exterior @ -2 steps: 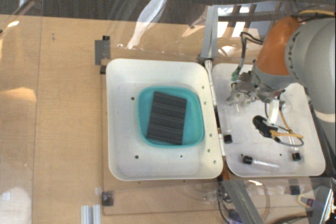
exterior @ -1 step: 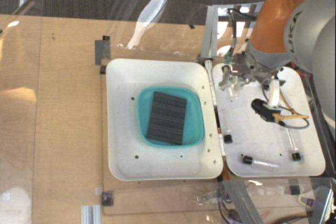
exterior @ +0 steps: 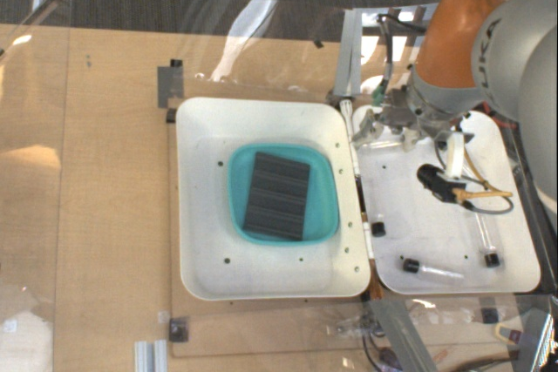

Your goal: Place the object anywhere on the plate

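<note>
A dark grey ridged rectangular block (exterior: 277, 196) lies flat on the teal plate (exterior: 324, 213), roughly at the plate's middle. The plate sits in the left white bin (exterior: 200, 213). My gripper (exterior: 403, 125) hangs under the grey and orange wrist over the far left part of the right bin (exterior: 514, 270), well away from the block. Nothing can be seen held in it.
In the right bin lie a clear tube with a black cap (exterior: 427, 269) near the front, a thin clear rod (exterior: 484, 238) at the right, and a small black piece (exterior: 377, 228) by the left wall. A metal frame (exterior: 349, 48) stands behind the bins.
</note>
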Controlling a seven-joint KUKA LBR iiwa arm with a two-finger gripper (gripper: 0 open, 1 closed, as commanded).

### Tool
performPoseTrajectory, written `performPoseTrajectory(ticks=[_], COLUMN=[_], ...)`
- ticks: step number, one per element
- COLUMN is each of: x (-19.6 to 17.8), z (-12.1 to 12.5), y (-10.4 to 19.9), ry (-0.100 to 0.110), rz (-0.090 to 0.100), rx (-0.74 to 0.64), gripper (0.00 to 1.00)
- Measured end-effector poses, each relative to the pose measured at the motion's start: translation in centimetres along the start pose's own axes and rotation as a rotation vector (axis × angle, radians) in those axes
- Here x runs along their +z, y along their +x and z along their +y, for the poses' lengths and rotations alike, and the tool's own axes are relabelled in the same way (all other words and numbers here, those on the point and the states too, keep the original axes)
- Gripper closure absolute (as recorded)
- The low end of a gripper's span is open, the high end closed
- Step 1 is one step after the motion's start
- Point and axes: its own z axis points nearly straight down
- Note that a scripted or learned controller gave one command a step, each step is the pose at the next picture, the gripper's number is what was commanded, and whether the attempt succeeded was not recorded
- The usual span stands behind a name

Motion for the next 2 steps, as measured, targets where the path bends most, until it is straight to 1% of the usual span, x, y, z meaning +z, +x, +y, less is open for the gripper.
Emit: performPoseTrajectory(ticks=[1, 2], x=[-21.4, -25.1], z=[-5.3, -12.7], y=[8.2, 4.4], ry=[-0.007, -0.006], rz=[0.001, 0.001], rx=[0.102, 0.447], gripper=[0.0, 0.0])
